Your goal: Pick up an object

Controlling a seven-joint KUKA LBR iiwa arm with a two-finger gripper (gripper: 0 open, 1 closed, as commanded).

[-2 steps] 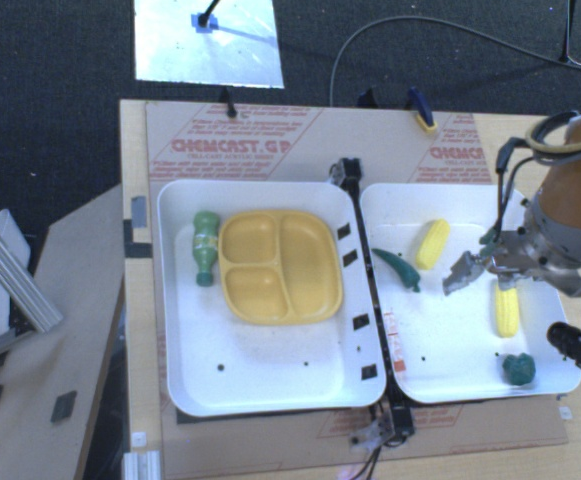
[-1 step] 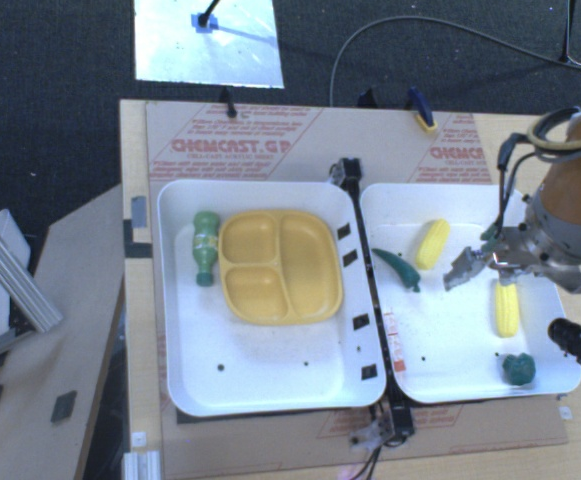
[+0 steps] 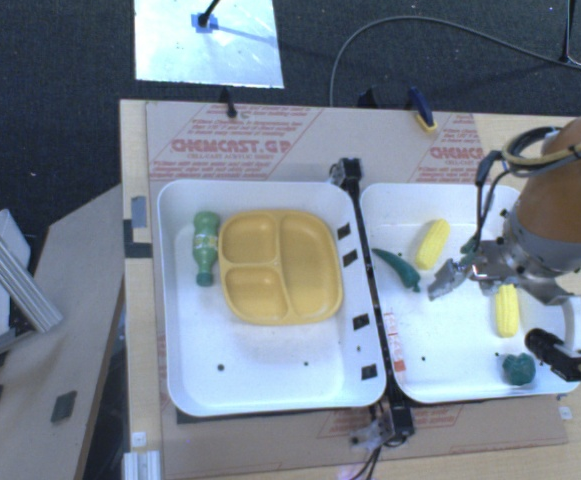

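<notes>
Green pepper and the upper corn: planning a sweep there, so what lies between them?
Only bare white bin floor lies between the pepper and the corn, seen in the camera view.

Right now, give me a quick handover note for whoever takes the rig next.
Gripper: over the right bin, nothing seen between its fingers.
Right bin: one corn cob near the top, a second corn cob by the arm, green chili pepper near the divider, dark green object in the lower right corner.
Left bin: yellow divided plate, green bottle beside it.
Done: nothing picked.
Left: grasp and lift one object.
</notes>
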